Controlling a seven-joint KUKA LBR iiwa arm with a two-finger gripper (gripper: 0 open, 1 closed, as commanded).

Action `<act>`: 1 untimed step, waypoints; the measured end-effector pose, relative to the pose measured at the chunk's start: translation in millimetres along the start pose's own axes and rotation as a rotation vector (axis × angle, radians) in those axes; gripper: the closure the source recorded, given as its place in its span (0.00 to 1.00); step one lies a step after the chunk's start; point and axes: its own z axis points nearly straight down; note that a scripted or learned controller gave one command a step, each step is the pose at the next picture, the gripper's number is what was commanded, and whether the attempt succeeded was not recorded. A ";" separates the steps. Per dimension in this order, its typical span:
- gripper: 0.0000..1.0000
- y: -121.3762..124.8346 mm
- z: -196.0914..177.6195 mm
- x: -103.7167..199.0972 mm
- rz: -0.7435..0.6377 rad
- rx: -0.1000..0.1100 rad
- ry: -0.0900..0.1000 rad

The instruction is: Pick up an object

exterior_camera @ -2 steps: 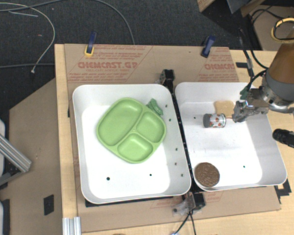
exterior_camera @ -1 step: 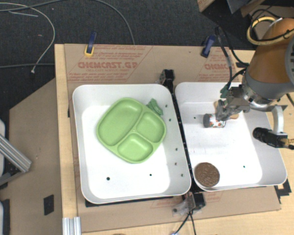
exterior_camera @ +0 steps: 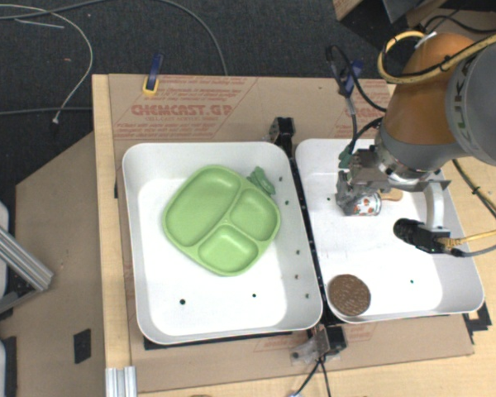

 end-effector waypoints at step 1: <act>1.00 -0.4 0.0 61.3 -0.002 0.000 0.001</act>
